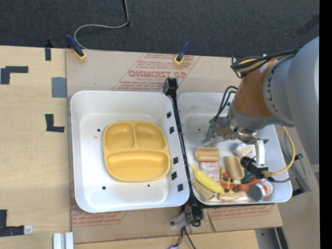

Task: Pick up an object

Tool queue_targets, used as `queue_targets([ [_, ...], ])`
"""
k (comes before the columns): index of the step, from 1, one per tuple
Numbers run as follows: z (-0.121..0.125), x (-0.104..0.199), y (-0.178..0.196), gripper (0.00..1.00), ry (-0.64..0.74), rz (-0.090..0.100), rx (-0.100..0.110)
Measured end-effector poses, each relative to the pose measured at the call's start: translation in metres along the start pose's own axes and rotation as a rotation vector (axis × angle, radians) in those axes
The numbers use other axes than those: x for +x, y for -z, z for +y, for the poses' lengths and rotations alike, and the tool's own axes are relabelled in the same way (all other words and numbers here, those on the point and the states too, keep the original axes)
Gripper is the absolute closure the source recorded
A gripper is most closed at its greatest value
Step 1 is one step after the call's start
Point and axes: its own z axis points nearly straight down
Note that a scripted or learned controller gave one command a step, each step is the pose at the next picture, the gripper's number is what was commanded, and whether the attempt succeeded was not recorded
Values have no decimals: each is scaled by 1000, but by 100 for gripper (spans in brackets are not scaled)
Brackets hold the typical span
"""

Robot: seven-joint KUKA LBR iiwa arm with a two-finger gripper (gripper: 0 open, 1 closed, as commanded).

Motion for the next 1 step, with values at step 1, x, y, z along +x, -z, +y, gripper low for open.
queue_targets([
  [1,0,0,0,0,0,0,1],
])
